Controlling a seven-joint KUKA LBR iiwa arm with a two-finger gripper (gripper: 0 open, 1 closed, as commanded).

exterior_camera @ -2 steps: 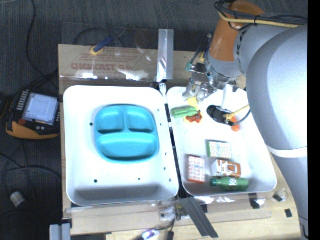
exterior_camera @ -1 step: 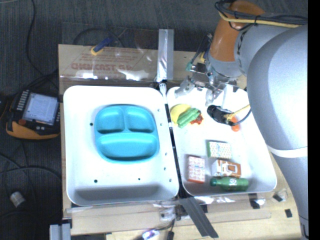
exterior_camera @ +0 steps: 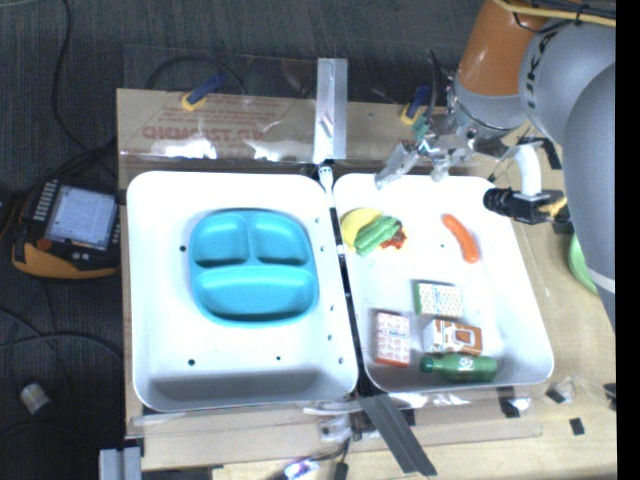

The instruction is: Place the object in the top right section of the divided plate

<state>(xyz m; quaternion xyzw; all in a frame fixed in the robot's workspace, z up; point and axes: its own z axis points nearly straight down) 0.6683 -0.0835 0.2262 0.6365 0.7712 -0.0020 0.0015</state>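
Divided plate (exterior_camera: 252, 266), blue, sits in the middle of the left bin (exterior_camera: 145, 298). Its two small sections are on the 12 o'clock side and the one long section is on the 6 o'clock side. I see nothing lying in the top right section (exterior_camera: 279, 240), nor in the other two.

All the loose objects are in the right bin (exterior_camera: 532, 313). From that bin's centre:

- At 10 o'clock, hard by the wall shared with the left bin, a yellow piece (exterior_camera: 356, 222) touches a green pod-shaped piece (exterior_camera: 378, 234).
- At 1 o'clock an orange-red sausage shape (exterior_camera: 460, 236) lies on its own, well apart from the rest.
- Near the centre is a small green-and-white box (exterior_camera: 437, 298).
- At 7 o'clock is a reddish box (exterior_camera: 392, 336), and just beside it, at 5 o'clock, an orange-and-white carton (exterior_camera: 455, 338).
- A green bottle (exterior_camera: 458, 366) lies on its side along the 6 o'clock wall, touching or nearly touching the carton.

I cannot tell from here which of these is meant.

The gripper (exterior_camera: 410, 173) hangs over the right bin's 12 o'clock rim, towards the 11 o'clock corner. Its fingers are spread apart with nothing between them. One fingertip (exterior_camera: 384, 179) points at the yellow piece but stays clear of it. The arm (exterior_camera: 560, 58) comes in from 2 o'clock, with its orange band (exterior_camera: 500, 48) above the wrist.

On the floor at 9 o'clock from the left bin lies a handheld unit (exterior_camera: 78, 218) with a screen.
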